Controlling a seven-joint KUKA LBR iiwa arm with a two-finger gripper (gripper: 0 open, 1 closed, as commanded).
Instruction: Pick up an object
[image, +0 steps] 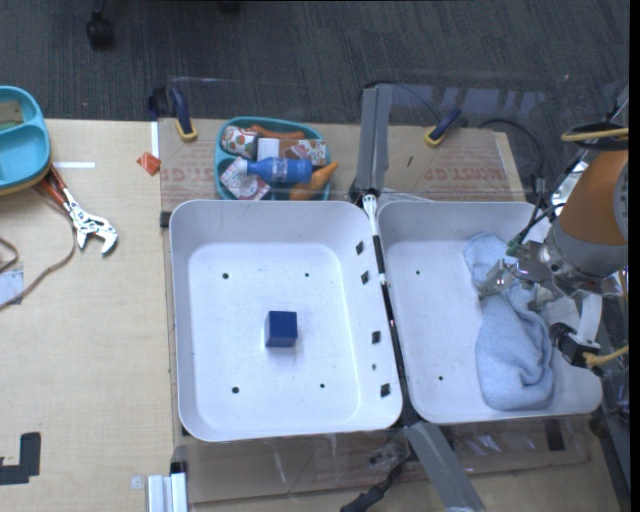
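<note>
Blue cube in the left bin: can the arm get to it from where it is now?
Probably yes. The blue cube sits alone on the left bin floor, open from above; the gripper is over the cloth in the right bin.

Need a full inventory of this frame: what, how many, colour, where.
bins: 2, white, side by side on the bench
block: 1, blue, near the middle of the left bin
cloth: 1, light blue-grey, crumpled along the right side of the right bin
tub of small items: 1, teal, behind the left bin
wrench: 1, silver, on the wooden bench to the left
tray: 1, light blue, far left edge, partly cut off
clamps: 2, yellow-handled, along the back edge of the bench
arm: 1, grey with orange band, at the right edge above the right bin
gripper: 1, metallic, over the top of the cloth
</note>
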